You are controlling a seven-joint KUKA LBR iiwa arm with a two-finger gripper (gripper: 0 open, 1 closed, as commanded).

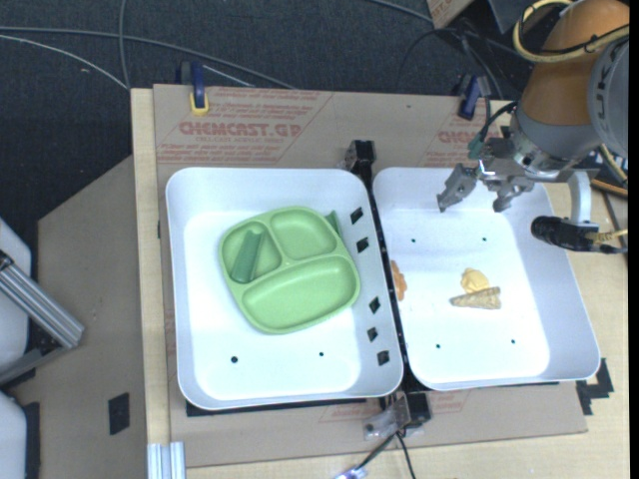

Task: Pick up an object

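Food piece (475, 290), pale yellow and lumpy, lies flat on the floor of the right bin (559, 357), below the claw (477, 190) in the camera view and well apart from it. A smaller orange scrap (398, 281) sits against that bin's left wall, down and to the left of the claw. The claw hangs over the bin's far end, its two fingers spread and nothing between them. Farther left, the other bin (190, 297) holds a green divided plate (291, 268) with a darker green piece (247, 253) in one compartment, all on a counter (290, 118) of printed board. The likely risk: the yellow piece looks low and irregular, so fingers closing slightly off its middle could slide over it or push it across the smooth floor rather than grip it.
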